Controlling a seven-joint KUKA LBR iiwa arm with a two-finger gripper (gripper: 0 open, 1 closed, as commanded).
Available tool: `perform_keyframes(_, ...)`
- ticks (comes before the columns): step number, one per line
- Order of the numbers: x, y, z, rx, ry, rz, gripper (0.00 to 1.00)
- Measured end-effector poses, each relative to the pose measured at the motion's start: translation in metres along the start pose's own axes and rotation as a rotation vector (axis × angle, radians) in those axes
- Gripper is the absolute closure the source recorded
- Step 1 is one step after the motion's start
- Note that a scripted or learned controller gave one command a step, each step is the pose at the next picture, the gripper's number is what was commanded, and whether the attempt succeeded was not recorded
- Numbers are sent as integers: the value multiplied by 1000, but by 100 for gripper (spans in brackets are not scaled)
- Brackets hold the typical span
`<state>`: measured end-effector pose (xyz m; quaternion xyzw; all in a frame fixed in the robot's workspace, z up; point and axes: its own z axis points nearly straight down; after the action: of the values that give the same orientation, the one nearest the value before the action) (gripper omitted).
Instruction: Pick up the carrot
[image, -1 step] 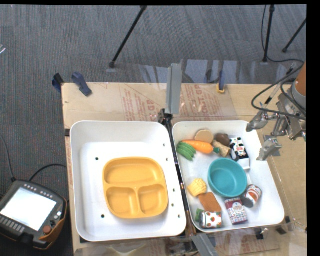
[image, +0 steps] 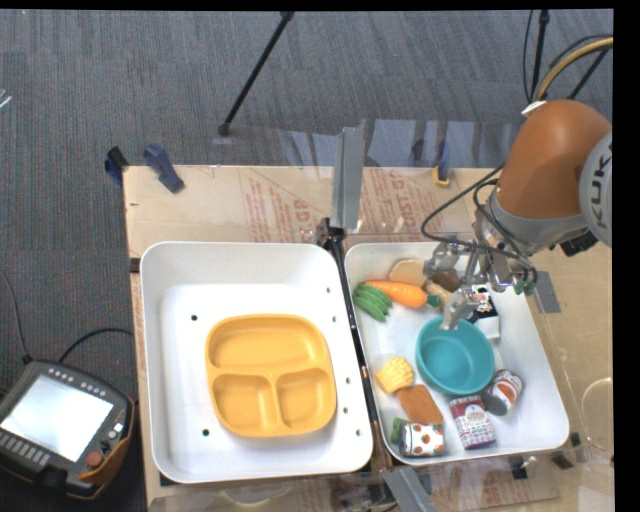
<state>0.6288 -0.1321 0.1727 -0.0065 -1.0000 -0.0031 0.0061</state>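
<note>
The carrot (image: 400, 294) is orange with a green leafy top at its left end. It lies flat in the back left part of the right bin (image: 545, 365). My gripper (image: 453, 292) hangs just to the right of the carrot's tip, over the back rim of a teal bowl (image: 456, 360). Nothing shows held in it. The grey arm with its orange band reaches in from the upper right.
Around the bowl lie a corn piece (image: 394, 375), a brown bread piece (image: 420, 403), three small cans (image: 473, 421) and a small carton (image: 486, 306). A tan disc (image: 407, 270) sits behind the carrot. The left bin (image: 175, 275) holds a yellow divided plate (image: 270, 375).
</note>
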Motion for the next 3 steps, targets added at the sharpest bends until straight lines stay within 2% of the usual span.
perform_keyframes(1,-8,24,82,4,-10,-178,0)
perform_keyframes(2,-11,26,69,6,-21,-182,100)
perform_keyframes(3,65,44,74,6,-15,-89,100)
